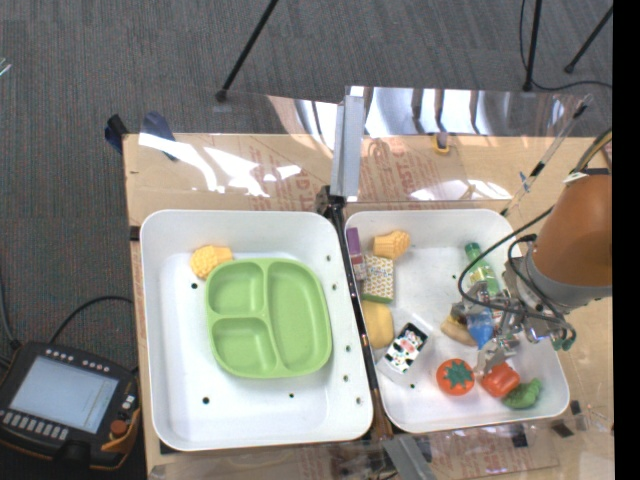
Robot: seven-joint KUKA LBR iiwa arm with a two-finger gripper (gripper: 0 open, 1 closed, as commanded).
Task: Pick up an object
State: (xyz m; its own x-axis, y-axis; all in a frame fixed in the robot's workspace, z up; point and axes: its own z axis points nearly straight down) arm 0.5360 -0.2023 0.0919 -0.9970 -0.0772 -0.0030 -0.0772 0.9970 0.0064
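Several toys crowd the right bin's (400, 418) far corner: tomato (455, 377), red pepper (500, 380), green veg piece (522, 395). Gripper (497, 340) hangs low just over the pepper; can't tell its opening or whether it holds anything. Risk: tight clutter, so closing could nudge the tomato, pinch two items, or slip off the pepper.
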